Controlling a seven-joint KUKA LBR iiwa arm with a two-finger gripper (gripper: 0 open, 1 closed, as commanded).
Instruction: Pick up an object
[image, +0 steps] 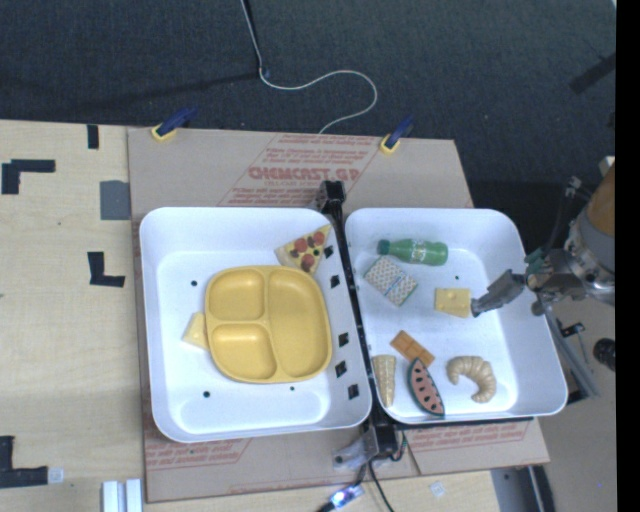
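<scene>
Claw (500, 293) is hovering over the right edge of the right bin (505, 228), just beside the cheese wedge (453, 301); its opening cannot be told. Left bin (160, 232) is carrying a yellow divided plate (268, 323) at its centre and a pizza slice (305, 250) near its top right corner. Right bin is holding a green bottle (413, 251) toward its top edge, and a croissant (472, 377), watermelon slice (425, 387) and cone (385, 379) along its bottom edge.
</scene>
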